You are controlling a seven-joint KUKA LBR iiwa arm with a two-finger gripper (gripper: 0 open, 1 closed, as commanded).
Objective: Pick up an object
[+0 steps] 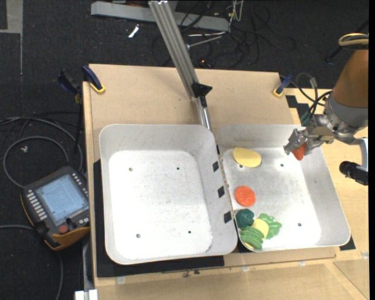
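Gripper [299,147] clamped on red object [299,154] above right bin [328,199], yellow piece [246,157], orange disc [245,195], green toys [255,228] below-left

Wooden bench [146,94] on black floor, tan top, blue-and-yellow clamps at far corners [92,79] and [282,85]. Grey metal pole [179,50] slants from top centre down to gap between bins, black bracket near lower end. Handheld control pendant [55,202] lies on floor left of bench (screen lit, orange underside). Black cables [26,143] loop near it. More cables and what may be metal bracket at top edge [158,14].
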